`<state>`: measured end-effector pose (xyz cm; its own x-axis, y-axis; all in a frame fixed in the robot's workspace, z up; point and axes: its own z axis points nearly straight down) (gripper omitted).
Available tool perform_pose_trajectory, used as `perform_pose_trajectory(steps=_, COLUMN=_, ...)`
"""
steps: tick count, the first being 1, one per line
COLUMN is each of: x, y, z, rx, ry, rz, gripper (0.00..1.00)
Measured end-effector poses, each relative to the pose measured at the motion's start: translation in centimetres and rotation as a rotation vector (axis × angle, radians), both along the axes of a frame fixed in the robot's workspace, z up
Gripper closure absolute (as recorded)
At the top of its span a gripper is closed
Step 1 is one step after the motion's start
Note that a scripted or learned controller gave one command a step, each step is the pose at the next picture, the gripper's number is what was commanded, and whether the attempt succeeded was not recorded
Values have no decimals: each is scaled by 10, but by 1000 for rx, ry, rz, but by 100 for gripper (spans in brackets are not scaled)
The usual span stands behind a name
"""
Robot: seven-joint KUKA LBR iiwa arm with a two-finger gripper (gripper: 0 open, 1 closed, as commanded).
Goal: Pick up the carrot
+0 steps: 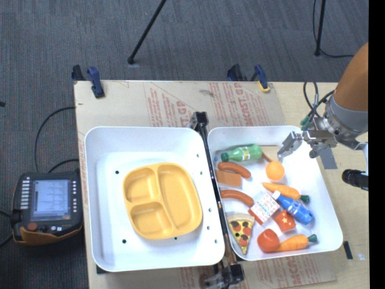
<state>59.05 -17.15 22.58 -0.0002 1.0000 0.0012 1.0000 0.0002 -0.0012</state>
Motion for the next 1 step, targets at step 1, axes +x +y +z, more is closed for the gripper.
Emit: perform_pose_trajectory(steps=1, x=-21, y=-25, z=-139, rx=0, ry=1, rz=-78, gripper=0)
